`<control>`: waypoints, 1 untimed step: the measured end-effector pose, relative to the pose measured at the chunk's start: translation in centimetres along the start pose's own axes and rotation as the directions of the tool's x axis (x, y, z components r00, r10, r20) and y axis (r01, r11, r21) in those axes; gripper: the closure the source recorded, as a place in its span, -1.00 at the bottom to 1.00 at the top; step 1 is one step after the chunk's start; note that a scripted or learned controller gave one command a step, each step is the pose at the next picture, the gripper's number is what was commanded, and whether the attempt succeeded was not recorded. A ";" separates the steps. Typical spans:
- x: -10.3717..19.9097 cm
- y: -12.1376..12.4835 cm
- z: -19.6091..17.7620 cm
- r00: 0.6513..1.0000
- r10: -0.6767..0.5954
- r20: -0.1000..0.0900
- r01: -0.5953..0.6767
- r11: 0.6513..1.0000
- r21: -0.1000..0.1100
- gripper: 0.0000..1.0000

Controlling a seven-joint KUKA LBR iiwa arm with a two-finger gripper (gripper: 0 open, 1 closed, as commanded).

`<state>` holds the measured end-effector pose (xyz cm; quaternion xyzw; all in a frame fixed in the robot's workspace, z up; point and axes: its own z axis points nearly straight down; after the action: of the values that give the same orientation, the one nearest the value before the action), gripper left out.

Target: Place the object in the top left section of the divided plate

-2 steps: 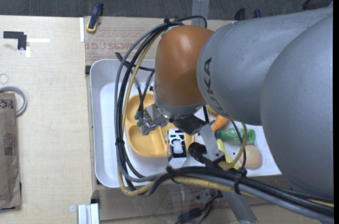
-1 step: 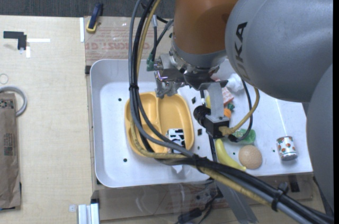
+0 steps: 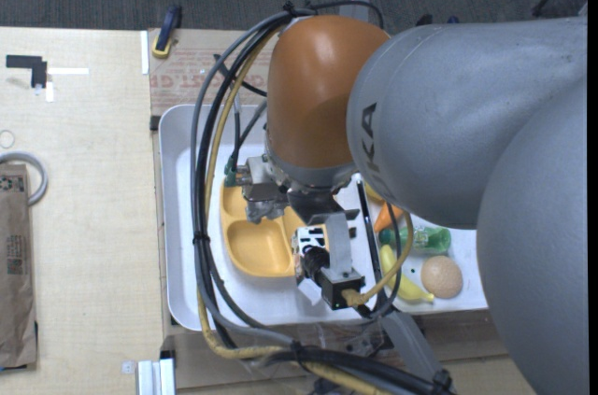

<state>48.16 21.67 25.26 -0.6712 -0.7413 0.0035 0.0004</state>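
A yellow divided plate [image 3: 254, 246] lies in the left part of the white bin [image 3: 177, 197]. One lower-left section of it shows in the camera view, and the arm covers the others. The arm's orange band [image 3: 313, 94] and grey wrist hang right over the plate. The gripper [image 3: 264, 197] reaches down at the plate's upper part, amid cables. I cannot make out any object in it.
At the bin's right side lie an orange carrot [image 3: 389, 218], a green item [image 3: 432, 240], a yellow banana [image 3: 411, 290] and a beige egg-shaped item [image 3: 441, 277]. A blue and yellow tool [image 3: 168, 30] rests on the bench behind the bin. A brown bag [image 3: 14, 262] lies at the far left.
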 end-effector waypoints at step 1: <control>-2.9 -0.6 -11.2 0.778 -0.628 0.003 0.628 0.778 -0.005 1.00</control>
<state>47.86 18.80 36.50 -0.3859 -0.9225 0.0012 -0.0007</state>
